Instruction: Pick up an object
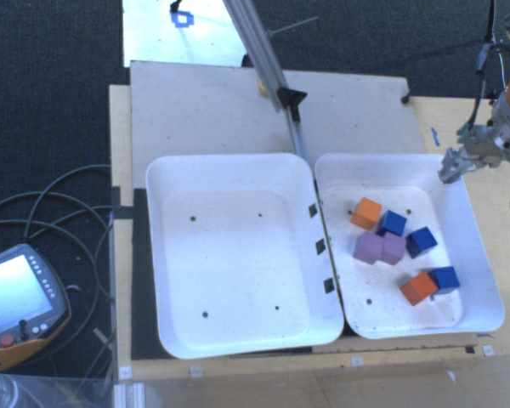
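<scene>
Several small blocks lie in the right bin (472,228): an orange block (366,213), a blue block (393,223), another blue block (421,241), two purple blocks (380,248) touching each other, an orange block (419,287) and a blue block (444,279) beside it. My gripper (452,167) hangs at the bin's far right corner, above its rim and apart from all the blocks. Nothing shows between its fingertips.
The left bin (166,228) stands beside the right one, with black clips along their shared wall. A metal pole (259,45) slants across the back board. A teach pendant (17,300) and cables lie on the floor at the left.
</scene>
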`<state>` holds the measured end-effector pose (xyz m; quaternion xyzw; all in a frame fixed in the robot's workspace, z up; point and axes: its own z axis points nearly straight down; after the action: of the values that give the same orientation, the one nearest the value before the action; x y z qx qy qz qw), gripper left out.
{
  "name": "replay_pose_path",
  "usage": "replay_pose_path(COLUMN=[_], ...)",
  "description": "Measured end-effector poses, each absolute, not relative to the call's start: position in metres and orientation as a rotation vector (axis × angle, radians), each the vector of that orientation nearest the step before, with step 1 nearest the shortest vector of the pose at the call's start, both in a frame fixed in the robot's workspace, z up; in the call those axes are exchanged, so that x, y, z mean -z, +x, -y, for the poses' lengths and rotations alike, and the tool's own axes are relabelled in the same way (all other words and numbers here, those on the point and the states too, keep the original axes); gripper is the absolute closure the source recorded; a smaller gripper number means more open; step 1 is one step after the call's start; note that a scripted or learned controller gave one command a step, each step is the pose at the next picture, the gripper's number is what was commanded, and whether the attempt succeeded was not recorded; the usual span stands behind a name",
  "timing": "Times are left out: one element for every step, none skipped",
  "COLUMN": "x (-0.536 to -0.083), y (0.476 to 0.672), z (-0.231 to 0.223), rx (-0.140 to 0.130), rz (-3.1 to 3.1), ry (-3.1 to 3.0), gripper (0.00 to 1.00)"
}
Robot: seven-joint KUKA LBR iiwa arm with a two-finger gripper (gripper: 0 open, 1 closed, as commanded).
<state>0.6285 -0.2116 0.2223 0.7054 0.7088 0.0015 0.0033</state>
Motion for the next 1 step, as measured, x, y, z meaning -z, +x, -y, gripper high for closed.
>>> replay_pose_path(x=[-0.2140], y=[0.6115], z=[0.1629], rx=[-0.002], rz=[-2.232], ry=[2.212], gripper=[1.00])
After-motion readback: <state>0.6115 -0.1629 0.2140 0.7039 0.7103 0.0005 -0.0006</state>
